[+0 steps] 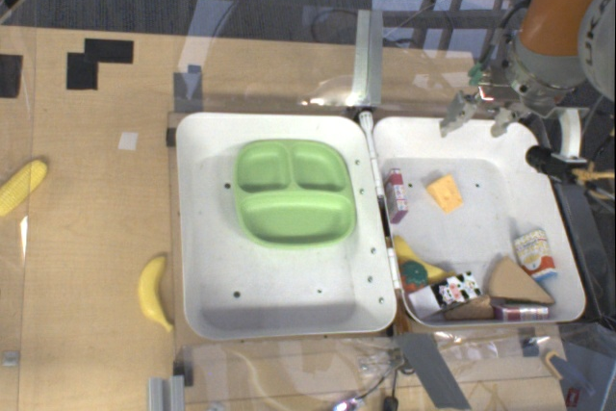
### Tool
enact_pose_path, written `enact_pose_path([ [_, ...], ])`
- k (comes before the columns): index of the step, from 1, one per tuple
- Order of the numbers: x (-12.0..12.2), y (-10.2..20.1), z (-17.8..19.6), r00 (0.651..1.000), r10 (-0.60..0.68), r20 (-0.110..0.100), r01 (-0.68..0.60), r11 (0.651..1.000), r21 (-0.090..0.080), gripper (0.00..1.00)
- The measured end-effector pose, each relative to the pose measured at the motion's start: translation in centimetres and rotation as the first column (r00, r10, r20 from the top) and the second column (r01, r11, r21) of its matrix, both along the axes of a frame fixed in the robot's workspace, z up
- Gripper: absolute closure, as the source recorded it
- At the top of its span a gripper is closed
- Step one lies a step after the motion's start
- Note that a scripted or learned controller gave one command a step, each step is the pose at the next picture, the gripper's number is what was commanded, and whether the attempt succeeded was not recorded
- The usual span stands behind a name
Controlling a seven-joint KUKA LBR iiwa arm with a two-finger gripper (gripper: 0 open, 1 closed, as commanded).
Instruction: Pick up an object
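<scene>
My gripper [478, 116] hangs over the far edge of the right bin [481, 170], its two fingers spread open with nothing between them. Below it in that bin lie an orange-yellow cheese wedge [445, 192], a small pink-and-white box [396, 192] by the left wall, a small carton [532, 251] at the right, a brown triangular piece [518, 284], a black-and-white patterned block [459, 289], and a yellow and green toy [412, 269] at the front left. The gripper is well above and behind all of them.
The left bin [207, 207] holds a green divided plate [293, 191]. A yellow banana [153, 290] and a corn cob [21, 187] lie on the wooden bench to the left. A metal divider post [368, 53] stands behind the bins.
</scene>
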State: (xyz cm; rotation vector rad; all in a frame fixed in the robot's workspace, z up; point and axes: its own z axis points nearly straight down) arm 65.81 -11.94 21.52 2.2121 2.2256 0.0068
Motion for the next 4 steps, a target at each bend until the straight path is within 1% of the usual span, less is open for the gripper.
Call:
enact_pose_path([
  [1, -0.8, -2.0, -11.7, 0.954, 0.300, 0.004, -0.300, 0.954, -0.004, 0.00],
  [2, -5.3, 0.7, -12.5, 0.914, 0.407, 0.007, -0.407, 0.914, -0.007, 0.00],
  [3, -5.1, 0.9, -11.3, 0.913, 0.407, 0.015, -0.407, 0.913, -0.008, 1.00],
  [4, -1.4, 4.9, 0.7, 0.962, 0.272, 0.003, -0.272, 0.962, -0.003, 1.00],
])
